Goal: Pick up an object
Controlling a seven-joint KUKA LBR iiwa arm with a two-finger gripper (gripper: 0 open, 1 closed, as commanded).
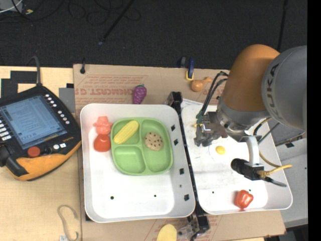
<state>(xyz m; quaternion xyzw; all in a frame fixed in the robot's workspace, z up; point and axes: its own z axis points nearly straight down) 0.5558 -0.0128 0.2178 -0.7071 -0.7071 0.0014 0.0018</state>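
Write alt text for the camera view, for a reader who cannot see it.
A grey and orange robot arm reaches from the right over the right white bin, its end effector low beside a small yellow object. A red pepper lies nearer the front. The left bin holds a green divided plate with corn and a cookie.

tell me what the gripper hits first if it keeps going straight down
Probably the bare white floor of the right bin, just left of the small yellow piece. The gripper points down there, though depth is hard to judge.

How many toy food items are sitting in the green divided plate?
2: a corn cob in the green plate's upper-left compartment and a cookie in its upper-right compartment.
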